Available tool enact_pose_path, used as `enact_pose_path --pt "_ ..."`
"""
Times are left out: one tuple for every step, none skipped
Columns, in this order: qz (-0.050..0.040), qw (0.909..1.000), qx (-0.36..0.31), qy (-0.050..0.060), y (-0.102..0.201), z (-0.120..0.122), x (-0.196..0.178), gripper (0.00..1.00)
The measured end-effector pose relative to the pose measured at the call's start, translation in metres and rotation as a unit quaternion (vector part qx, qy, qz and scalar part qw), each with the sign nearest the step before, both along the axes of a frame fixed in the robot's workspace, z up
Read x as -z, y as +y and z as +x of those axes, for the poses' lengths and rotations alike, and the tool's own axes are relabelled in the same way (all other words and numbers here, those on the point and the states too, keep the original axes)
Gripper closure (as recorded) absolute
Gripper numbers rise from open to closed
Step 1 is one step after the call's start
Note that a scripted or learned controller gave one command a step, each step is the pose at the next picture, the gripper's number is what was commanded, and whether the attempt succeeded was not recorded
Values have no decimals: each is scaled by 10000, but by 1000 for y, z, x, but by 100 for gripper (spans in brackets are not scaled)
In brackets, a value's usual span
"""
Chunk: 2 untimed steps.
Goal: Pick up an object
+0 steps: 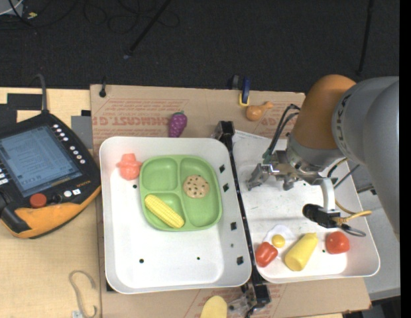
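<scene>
Over cardboard-lined tabletop [159,111], gripper [275,172] poised in right bin [371,264], grip state unclear, nothing held; next, descent toward yellow bottle [300,252].

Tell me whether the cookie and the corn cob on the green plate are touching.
Apart. The camera view shows the cookie in the upper right compartment of the green plate, the corn cob lower left, a ridge between them.
</scene>
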<state>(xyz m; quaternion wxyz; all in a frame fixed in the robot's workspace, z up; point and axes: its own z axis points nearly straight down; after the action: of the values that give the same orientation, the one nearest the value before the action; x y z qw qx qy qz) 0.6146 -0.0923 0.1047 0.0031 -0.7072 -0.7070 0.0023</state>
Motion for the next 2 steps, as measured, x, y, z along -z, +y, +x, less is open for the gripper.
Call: enact_pose_path --pt "-1 10000 8 -14 1 -1 18 0" --pt "1 10000 30 -18 0 0 7 100"
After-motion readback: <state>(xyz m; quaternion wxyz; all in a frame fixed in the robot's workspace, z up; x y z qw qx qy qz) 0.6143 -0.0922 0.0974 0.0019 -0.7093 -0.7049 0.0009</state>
